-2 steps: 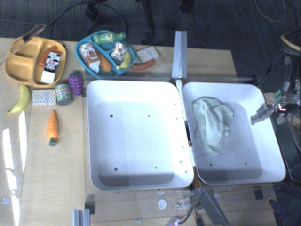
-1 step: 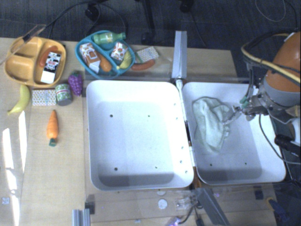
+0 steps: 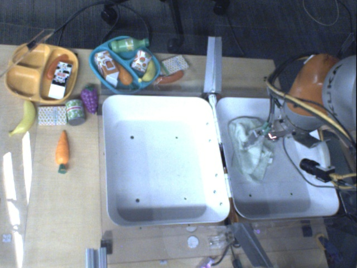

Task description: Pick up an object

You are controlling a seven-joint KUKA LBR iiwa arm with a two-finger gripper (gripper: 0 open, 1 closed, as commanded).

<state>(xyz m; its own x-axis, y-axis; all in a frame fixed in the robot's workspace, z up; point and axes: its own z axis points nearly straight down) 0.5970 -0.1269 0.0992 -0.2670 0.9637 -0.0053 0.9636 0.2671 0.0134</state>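
Toward the right edge of the counter [image 3: 33,205], inside the right bin [image 3: 312,202], lies the only thing within reach: a pale, crumpled cloth [image 3: 250,147], bunched near the bin's middle and a little toward its far wall. Directly over its right side hangs the gripper [image 3: 270,132], reached in from the right on the grey arm [image 3: 340,94] with its orange band. Left bin [image 3: 162,161] bare white, nothing to take there.

Step in hand, judged from this: closing on the cloth before a lift. To do it well: descend straight onto a raised fold, not a flat margin; bite deep enough that fabric fills the gap; close fully before rising; lift slowly so a thin pinch does not slip out. Worth keeping clear of the bin's left wall, where the cloth's edge thins.

Jaws: too small and too tangled with cables and cloth to read; cannot tell how wide, nor whether any fabric sits between them. Possibly touching the cloth's upper fold, though that stays a guess at this angle.

Off toward the counter's far left corner, well apart from the arm: a yellow divided tray [image 3: 22,74], a blue tray [image 3: 103,57] of toy food, a banana [image 3: 23,119], a carrot [image 3: 62,149], purple grapes [image 3: 89,98].
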